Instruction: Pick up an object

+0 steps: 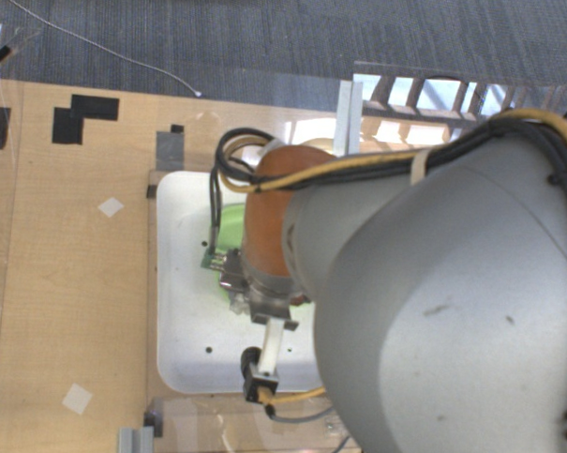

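Beneath the arm (430,302), green object (229,226) in bin (182,292)

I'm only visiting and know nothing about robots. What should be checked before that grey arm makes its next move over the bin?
1. Arm above a bin: ok, the arm hangs over the white bin.
2. Something to pick: ok, a green object lies in that bin.
3. Green object in full view: not ok, the wrist covers part of it.
4. Aim on the green object: cannot tell, the wrist blocks the view.
5. Object already held: cannot tell.
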Available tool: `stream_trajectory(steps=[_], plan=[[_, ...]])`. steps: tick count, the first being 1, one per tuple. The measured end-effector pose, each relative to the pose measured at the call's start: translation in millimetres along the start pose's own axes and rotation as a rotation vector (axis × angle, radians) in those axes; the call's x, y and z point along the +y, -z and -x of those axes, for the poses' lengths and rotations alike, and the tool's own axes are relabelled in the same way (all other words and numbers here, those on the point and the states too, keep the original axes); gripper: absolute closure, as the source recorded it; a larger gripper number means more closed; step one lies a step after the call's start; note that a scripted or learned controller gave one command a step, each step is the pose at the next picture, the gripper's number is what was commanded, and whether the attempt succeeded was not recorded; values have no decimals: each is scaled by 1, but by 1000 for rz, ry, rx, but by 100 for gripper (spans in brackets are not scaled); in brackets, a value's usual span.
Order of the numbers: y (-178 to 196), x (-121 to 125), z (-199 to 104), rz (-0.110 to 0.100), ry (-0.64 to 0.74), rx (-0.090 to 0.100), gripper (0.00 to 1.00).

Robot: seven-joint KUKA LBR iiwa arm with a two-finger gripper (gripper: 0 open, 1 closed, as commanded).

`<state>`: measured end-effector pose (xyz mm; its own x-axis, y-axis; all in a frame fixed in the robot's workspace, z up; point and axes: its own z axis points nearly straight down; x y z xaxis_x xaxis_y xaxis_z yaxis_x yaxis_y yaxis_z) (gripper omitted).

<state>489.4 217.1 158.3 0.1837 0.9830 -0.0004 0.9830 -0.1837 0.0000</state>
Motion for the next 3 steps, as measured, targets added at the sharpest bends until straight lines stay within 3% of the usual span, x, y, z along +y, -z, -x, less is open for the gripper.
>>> stream_trajectory(steps=[1,2,3], plan=[[144,-5,-18,5,-259,7,100],[160,4,31,2,-60,1,100],[122,28,80,1,185,0,100]])
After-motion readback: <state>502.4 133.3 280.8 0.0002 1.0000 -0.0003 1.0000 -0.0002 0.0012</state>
